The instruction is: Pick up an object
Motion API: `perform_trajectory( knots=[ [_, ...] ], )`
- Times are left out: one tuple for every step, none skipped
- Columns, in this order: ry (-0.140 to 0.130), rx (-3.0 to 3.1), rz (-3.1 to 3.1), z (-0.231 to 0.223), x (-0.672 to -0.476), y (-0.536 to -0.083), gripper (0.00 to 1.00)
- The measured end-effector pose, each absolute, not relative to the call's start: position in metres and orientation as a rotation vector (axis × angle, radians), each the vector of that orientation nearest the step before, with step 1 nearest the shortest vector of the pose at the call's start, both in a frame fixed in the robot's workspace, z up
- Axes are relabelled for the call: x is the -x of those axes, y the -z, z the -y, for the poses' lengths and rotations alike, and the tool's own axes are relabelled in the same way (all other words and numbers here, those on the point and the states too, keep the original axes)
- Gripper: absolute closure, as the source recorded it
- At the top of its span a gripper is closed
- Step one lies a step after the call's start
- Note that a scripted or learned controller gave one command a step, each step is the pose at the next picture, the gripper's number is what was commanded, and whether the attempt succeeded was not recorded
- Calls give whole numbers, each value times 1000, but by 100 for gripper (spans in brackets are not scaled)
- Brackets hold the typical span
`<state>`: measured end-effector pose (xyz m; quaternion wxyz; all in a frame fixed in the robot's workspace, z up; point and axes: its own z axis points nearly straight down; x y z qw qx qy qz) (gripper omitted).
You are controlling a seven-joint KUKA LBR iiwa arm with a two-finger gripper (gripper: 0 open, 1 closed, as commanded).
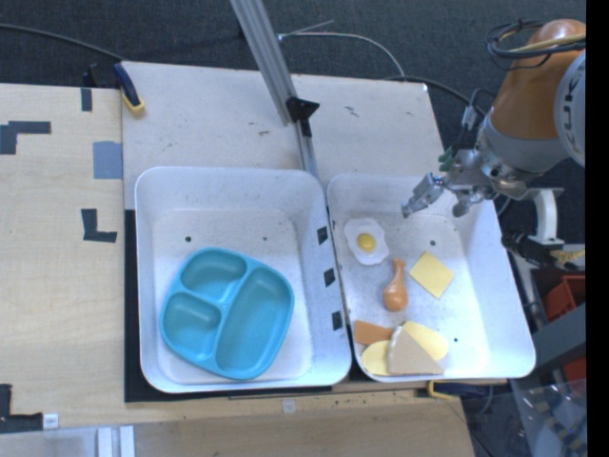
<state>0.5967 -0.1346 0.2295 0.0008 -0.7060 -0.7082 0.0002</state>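
Above right bin (pixel 495 284), far end: gripper (pixel 440 198), fingers spread, nothing held. Below: fried egg (pixel 365 242), drumstick (pixel 396 288), cheese slice (pixel 432 275). Left bin (pixel 152 255): blue divided plate (pixel 226 313).

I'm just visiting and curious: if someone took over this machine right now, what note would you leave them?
Claw: open, holding nothing, above the far end of the right bin.
Right bin: fried egg, cheese slice, chicken leg, and a few food pieces at the near end.
Left bin: blue divided plate.
Done: nothing picked up yet.
Left: lower the claw, grip one item, lift it.
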Motion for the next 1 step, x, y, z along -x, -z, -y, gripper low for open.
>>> perform_trajectory(
  knots=[
    [-8, 2222, 2215, 154, -537, -212, 0]
  ],
)
